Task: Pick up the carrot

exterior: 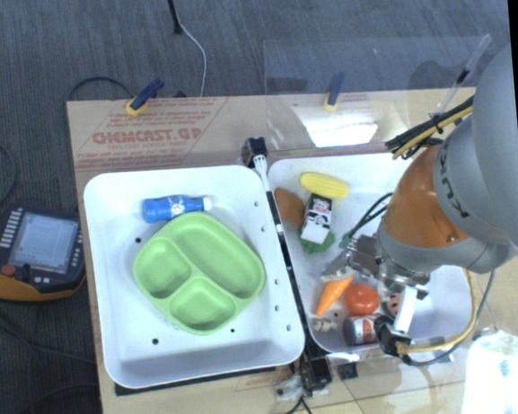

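Two white bins side by side on the bench. Left bin [110, 260] holds a green divided plate [199, 270] in the middle and a blue bottle [174, 206] lying on its side just behind it, cap end toward the right.

Right bin [457, 306] holds the clutter. Carrot [332, 294] lies in the front half of this bin, near the divider between the bins, tilted, narrow tip pointing front-left, leafy end up toward the gripper. Just to its right, touching or nearly so, a red tomato [362, 300]. In front of the tomato a small dark can [361, 330] on its side. Further back: a white carton with black patches [315, 220], upright or slightly leaning, a yellow piece [324, 184] behind it, and a brown item [287, 206] against the divider.

Arm [473, 183] enters from the right, orange band over the right bin. Gripper [372, 268] sits low over the bin, just above and right of the carrot and tomato. Finger spread: cannot tell, the wrist body and cables hide the tips. Nothing seen between the fingers, carrot rests on the bin floor.

Outside the bins: teach pendant [31, 253] on the floor to the left, blue-yellow clamp [144, 96] and a second clamp [333, 91] on the board's back edge
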### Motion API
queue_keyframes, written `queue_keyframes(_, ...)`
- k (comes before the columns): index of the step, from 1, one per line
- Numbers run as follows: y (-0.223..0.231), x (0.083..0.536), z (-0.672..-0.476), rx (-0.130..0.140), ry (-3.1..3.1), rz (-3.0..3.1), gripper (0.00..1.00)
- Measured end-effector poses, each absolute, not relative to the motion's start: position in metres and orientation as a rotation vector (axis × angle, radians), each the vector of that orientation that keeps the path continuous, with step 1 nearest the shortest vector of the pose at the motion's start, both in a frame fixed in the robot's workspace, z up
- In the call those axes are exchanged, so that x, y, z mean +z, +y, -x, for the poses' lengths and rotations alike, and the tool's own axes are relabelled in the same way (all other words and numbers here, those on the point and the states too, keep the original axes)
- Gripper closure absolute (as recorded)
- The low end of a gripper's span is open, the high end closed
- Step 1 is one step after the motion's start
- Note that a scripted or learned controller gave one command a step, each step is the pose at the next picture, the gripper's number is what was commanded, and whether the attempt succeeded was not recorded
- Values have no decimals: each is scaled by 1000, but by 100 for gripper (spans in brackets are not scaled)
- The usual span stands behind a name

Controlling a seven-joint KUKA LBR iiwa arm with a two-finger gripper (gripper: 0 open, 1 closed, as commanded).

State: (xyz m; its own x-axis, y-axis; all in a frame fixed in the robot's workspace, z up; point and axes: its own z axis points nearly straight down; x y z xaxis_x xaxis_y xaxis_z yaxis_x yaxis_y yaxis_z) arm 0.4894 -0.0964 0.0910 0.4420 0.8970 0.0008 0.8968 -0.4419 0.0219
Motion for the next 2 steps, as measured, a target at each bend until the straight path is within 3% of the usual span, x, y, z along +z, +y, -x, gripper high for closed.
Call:
queue_keyframes(1,-97,100,-489,15,1649,-2653,100)
queue_keyframes(2,-63,202,-484,-3,1520,-2749,100)
